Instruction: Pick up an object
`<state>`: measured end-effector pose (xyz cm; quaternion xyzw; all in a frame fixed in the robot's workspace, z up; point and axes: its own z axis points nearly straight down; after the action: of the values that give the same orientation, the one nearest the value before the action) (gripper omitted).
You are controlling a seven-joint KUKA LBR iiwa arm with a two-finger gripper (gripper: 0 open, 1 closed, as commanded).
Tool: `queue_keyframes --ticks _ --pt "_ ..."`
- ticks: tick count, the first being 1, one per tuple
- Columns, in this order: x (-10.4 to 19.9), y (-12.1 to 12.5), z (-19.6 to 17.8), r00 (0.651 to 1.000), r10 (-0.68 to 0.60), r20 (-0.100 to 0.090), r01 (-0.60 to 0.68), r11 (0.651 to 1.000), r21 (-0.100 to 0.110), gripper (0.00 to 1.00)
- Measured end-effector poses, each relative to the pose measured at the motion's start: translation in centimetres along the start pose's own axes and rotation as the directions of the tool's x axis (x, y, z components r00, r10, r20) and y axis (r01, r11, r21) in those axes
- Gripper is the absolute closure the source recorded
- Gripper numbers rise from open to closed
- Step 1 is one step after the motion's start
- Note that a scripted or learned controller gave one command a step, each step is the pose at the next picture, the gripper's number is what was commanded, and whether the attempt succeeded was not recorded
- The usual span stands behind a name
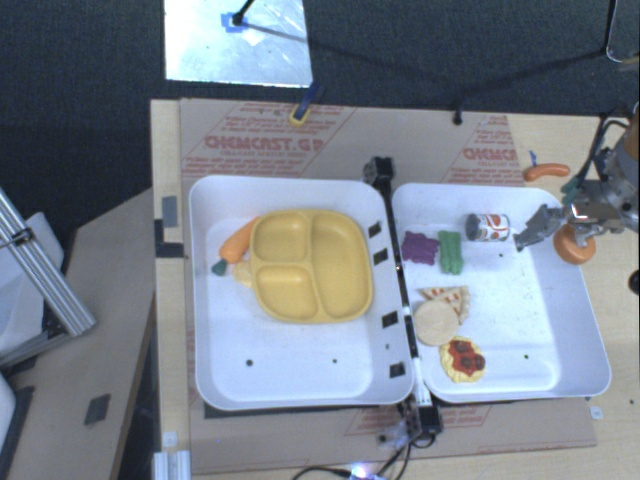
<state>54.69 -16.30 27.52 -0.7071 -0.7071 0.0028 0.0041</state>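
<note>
In the right white bin (575,353), a red-and-yellow toy pizza (463,359) is seen by the near edge, then a tan round disc (435,322) and a sandwich wedge (447,296). Farther back, a purple piece (420,248), a green piece (451,251) and a small red-and-white can (488,228) are found. The gripper (540,226) is positioned beside the can at the far right edge; whether anything is gripped cannot be told. In the left white bin (215,368), a yellow divided plate (303,265) and an orange carrot (238,239) are laid.

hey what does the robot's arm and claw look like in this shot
The arm's end is grey metal with pale, boxy wrist hardware and an orange band partly visible at the upper right. The claw is dark grey with slim fingers. Cables are too small to make out.
</note>
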Motion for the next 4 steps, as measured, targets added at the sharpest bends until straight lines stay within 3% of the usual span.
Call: queue_keyframes --ticks 1,4 --pt "0.0 0.2 -0.6 1.000 -0.003 0.002 0.003 1.000 -0.011 0.00" --pt "-1.5 0.8 14.9 1.000 -0.001 0.001 0.001 1.000 -0.007 0.00"
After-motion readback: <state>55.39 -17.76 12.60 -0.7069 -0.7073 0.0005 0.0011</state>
